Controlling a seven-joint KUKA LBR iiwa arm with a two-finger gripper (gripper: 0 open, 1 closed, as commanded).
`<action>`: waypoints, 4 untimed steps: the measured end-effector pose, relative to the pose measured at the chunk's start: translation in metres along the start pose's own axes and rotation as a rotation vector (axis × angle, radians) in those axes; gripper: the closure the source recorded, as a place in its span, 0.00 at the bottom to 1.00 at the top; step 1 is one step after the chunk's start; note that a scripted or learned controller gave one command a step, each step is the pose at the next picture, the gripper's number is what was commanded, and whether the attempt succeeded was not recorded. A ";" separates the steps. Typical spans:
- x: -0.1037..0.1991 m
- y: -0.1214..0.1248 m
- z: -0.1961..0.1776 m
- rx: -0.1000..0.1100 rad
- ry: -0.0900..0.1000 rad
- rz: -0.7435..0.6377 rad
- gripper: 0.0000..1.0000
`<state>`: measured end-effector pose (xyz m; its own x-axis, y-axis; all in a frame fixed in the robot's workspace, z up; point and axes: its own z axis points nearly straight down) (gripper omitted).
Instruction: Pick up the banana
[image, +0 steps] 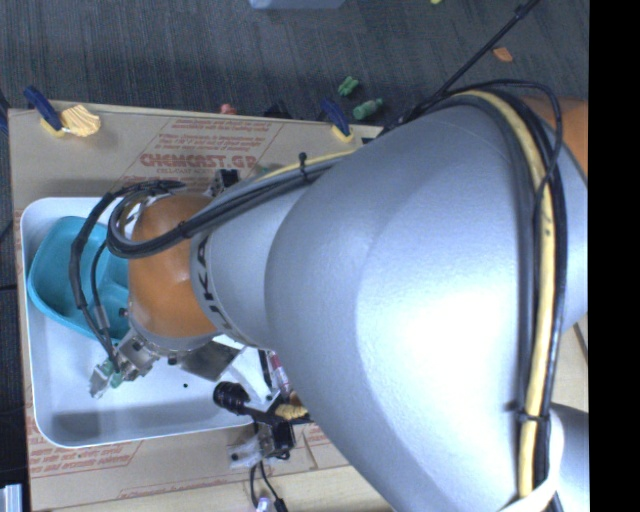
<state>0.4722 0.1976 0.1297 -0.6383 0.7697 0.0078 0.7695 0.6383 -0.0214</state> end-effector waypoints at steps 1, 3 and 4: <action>0.000 0.000 0.000 0.000 0.000 0.000 0.00; 0.000 0.000 0.000 0.000 0.000 0.000 0.00; 0.000 0.000 0.000 0.000 0.000 0.000 0.00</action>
<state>0.4722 0.1976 0.1297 -0.6383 0.7697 0.0078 0.7695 0.6383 -0.0214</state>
